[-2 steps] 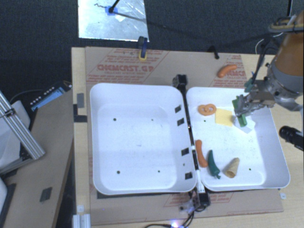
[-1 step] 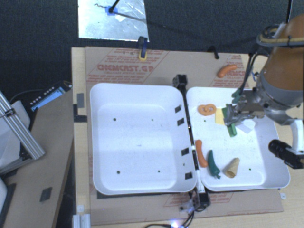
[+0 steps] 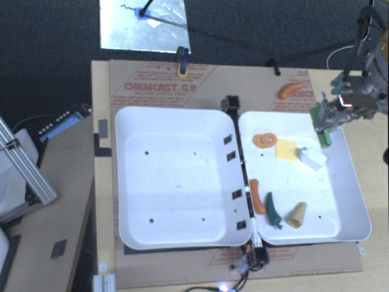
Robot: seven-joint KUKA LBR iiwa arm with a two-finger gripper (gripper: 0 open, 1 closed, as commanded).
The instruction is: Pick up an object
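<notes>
A: What's the biggest thing here?

B: The tabletop (image 3: 164, 81), a brown board with red lettering. On it sit two shallow white bins side by side: the left bin (image 3: 176, 175) and the right bin (image 3: 340, 187), joined along a black hinge strip down the middle.

A: And the arm?

B: The arm (image 3: 368, 59) comes in from the right edge, high in the view, and bends down toward the upper right corner of the right bin. Its hand (image 3: 325, 123) hangs over that bin's far right rim, pointing down and a little leftward. A green piece (image 3: 323, 132) sits at the fingertips, sticking down below them. I cannot tell whether the hand is open or closed, or whether it grips that piece.

A: What lies in the right bin?

B: A yellow square (image 3: 285, 149) near the middle, with a white block (image 3: 312, 159) touching its right side. Just left of the square is an orange ring (image 3: 264, 140). Toward the near side, an orange stick (image 3: 256, 196) lies beside the hinge, a dark green pepper (image 3: 273, 210) just right of it, and a tan cone (image 3: 297, 214) further right.

A: Anything outside the bins?

B: An orange sausage (image 3: 291, 90) on the board beyond the right bin, and a yellow clamp (image 3: 182, 62) at the board's far edge.
</notes>
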